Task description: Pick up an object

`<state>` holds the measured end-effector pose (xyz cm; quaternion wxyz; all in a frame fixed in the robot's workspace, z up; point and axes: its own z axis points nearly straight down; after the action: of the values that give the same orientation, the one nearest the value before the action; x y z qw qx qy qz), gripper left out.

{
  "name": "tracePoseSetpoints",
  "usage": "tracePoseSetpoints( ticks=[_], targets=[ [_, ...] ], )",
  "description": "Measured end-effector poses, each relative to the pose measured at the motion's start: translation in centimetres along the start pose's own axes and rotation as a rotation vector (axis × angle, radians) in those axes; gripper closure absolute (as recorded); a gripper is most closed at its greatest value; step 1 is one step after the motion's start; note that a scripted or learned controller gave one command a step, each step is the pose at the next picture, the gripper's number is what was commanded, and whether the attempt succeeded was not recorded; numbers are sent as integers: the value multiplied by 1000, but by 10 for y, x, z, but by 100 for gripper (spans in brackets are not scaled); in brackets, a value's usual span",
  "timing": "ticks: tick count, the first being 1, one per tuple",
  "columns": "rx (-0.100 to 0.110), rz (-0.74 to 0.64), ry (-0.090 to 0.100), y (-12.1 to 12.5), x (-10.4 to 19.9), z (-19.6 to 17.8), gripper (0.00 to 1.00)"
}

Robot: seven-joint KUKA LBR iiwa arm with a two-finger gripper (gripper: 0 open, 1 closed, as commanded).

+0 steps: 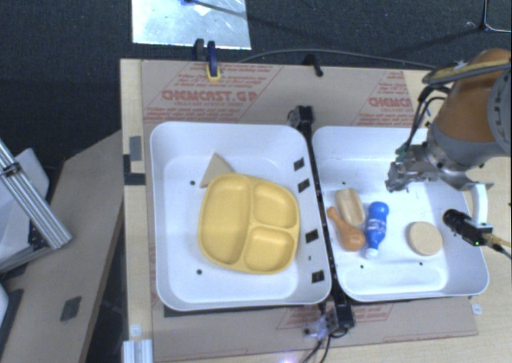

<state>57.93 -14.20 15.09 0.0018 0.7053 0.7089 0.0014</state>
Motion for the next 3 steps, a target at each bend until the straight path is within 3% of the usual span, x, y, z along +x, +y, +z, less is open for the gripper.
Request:
tracePoseSetpoints(
  ticks=[2,3],
  targets=[
    [-2,-1,0,7,4,-88,100],
    [0,-1,0,9,4,-105,100]
  ],
)
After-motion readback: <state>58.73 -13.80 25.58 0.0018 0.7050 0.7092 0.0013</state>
